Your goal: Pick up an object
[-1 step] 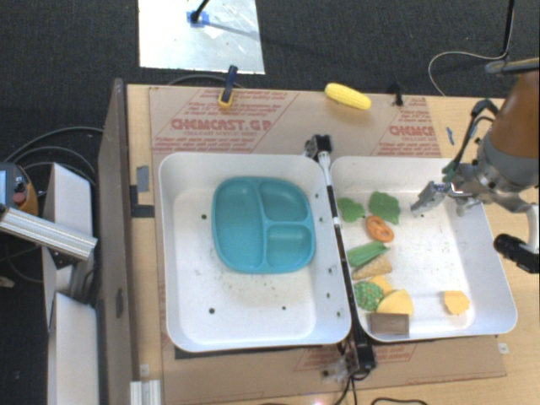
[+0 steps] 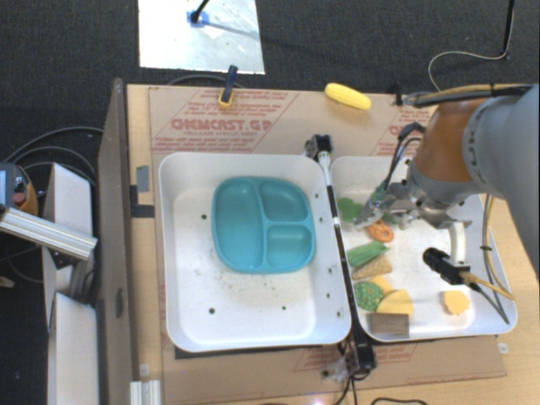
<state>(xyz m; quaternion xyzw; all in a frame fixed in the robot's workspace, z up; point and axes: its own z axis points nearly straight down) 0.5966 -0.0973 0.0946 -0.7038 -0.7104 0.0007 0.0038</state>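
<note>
My gripper [image 2: 376,213] hangs low over the upper left part of the right bin [image 2: 422,171], the grey arm reaching in from the right. Right below it lies a small orange-red slice [image 2: 380,233], and a green piece [image 2: 347,207] sits just to its left by the bin wall. Whether the gripper touches either one I cannot tell. Lower in the bin lie a green pod [image 2: 365,253], a tan piece [image 2: 372,268], a round green piece [image 2: 367,294], a yellow wedge [image 2: 395,302], a brown block [image 2: 390,326] and a pale yellow chunk [image 2: 456,302].
The left bin [image 2: 190,310] holds a teal divided plate [image 2: 261,224]. A yellow toy [image 2: 348,96] lies on the cardboard behind the bins. The wall between the two bins [image 2: 336,226] runs close to the gripper's left.
</note>
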